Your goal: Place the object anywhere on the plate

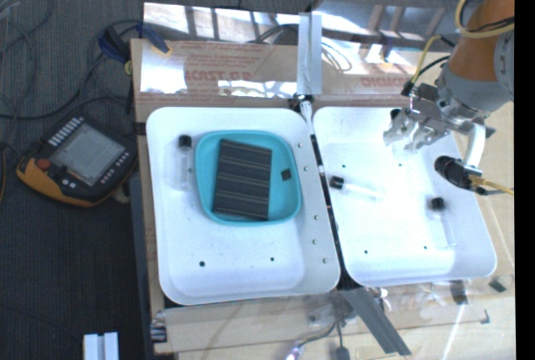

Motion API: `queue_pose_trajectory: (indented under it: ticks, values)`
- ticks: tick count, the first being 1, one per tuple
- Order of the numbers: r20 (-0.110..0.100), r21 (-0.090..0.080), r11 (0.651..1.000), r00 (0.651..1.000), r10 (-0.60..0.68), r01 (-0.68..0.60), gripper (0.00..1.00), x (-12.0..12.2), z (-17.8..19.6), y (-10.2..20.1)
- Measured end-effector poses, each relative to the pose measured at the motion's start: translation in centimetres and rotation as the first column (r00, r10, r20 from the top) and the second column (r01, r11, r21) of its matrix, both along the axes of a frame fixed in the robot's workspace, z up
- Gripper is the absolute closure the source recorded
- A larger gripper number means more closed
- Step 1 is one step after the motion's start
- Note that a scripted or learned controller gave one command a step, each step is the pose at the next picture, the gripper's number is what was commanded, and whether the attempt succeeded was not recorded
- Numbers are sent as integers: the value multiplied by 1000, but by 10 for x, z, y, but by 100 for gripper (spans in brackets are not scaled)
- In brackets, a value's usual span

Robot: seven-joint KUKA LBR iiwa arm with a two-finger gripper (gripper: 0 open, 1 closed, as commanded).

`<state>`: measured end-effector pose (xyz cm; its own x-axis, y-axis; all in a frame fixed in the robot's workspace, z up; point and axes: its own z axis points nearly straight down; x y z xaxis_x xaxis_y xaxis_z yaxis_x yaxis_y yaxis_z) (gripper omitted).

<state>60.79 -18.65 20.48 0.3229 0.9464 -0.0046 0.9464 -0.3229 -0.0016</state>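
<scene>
Dark ribbed slab (242,179) on teal plate (287,198), left bin (167,241). Pincer (407,135) over right bin (393,250), state unclear. Cardboard (242,76) lettering unreadable.

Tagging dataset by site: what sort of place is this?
Probably a robotics lab test cell: a teach pendant lies on grey carpet, cables trail about, and two white bins sit on a makeshift bench under the arm.

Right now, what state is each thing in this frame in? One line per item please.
Plate: teal, lying flat in the left bin.
Dark ribbed block: lying flat on the plate.
Small dark piece: on the plate, beside the block.
Clear vial: black-capped, lying on its side in the right bin.
Gripper: above the right bin's far side, nothing visibly between its fingers.
</scene>
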Motion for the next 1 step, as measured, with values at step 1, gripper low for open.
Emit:
queue_pose_trajectory:
  ticks: [1]
  values:
    - [0,0,1000,1000,0,0,0,0,0,0]
